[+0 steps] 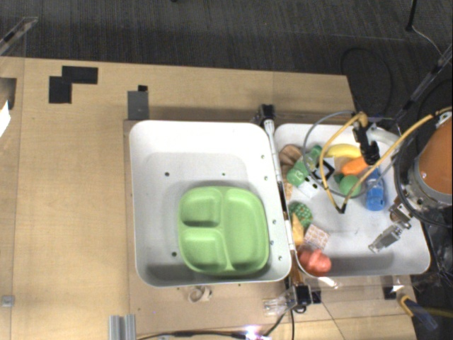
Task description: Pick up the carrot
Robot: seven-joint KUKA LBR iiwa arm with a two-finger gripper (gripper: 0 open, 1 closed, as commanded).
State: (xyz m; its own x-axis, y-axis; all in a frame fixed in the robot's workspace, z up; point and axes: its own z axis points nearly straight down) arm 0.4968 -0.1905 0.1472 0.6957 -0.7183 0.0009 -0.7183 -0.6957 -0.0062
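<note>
The claw [383, 239] was seen over the bare floor of the right bin [354, 261], toward its 4 o'clock corner, and whether it was apart or together could not be told. The carrot [352, 166] was found at the claw's 11 o'clock, well apart, with a banana [340, 151] touching it at 11 o'clock. A blue thing [374, 194] lay near its 4 o'clock.
</note>
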